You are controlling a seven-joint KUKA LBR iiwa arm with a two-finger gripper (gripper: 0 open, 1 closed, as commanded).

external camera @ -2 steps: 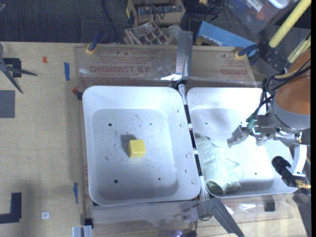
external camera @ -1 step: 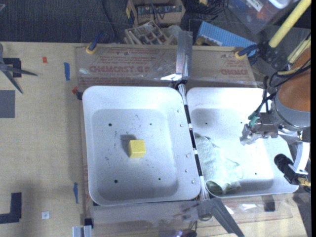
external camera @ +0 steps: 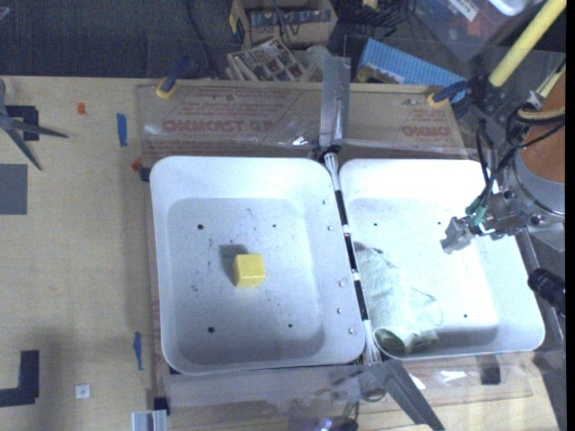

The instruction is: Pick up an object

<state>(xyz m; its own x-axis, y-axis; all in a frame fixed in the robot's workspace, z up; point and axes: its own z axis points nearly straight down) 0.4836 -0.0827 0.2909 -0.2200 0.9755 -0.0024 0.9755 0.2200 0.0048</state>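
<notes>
A small yellow block (external camera: pixel 249 269) lies near the middle of the left bin (external camera: pixel 180 187). A crumpled white cloth (external camera: pixel 388 285) sprawls along the left side of the right bin (external camera: pixel 503 330), ending in a rolled greenish end (external camera: pixel 404 338) at the front. My gripper (external camera: pixel 455 234) hangs over the right half of the right bin, to the right of the cloth and apart from it. Nothing shows between its fingers.
A metal divider (external camera: pixel 346 241) runs between the two bins. Cardboard (external camera: pixel 234 115) lies behind them, with cables and boxes further back. The arm's wrist and cabling (external camera: pixel 512 214) crowd the right bin's right edge.
</notes>
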